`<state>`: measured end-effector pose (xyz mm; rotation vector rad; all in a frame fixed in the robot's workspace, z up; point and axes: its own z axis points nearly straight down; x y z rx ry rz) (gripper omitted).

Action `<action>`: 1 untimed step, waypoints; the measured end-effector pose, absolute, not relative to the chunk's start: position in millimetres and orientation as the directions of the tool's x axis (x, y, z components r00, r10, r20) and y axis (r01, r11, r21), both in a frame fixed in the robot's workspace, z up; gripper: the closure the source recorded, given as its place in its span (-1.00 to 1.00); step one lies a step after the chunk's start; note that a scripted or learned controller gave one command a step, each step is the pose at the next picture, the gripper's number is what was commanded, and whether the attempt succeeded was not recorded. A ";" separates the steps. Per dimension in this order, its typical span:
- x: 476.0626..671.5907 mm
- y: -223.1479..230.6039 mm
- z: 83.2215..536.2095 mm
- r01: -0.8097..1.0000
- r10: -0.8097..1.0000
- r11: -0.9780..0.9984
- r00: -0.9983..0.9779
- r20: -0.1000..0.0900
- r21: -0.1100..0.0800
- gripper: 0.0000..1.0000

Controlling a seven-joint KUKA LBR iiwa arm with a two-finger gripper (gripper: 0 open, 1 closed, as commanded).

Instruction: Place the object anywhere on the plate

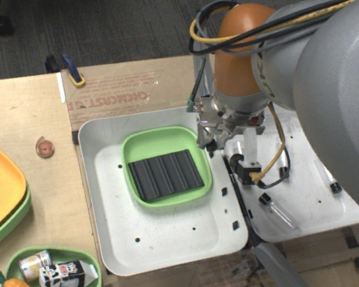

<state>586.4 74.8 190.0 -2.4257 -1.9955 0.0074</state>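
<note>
The dark ribbed slab [165,175] lies flat inside the green plate [132,154], which sits in the left bin [113,236]. If the slab is the object, the placing looks done. The hand [224,145] hangs over the divider, just beside the plate's right rim; I cannot tell whether it is clenched or released. It would do best to lift straight up, clear of the rim, without nudging the plate. A small tube [275,209] lies in the right bin [324,215].

Smooth green plastic plate [163,143]; matt ribbed dark slab [165,175], perhaps rubber; glossy white bin [108,203]
</note>
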 end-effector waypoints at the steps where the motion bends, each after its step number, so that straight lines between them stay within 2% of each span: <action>1: 586.5 74.8 190.0 0.981 0.981 -0.193 0.193 -0.003 -0.004 -1.00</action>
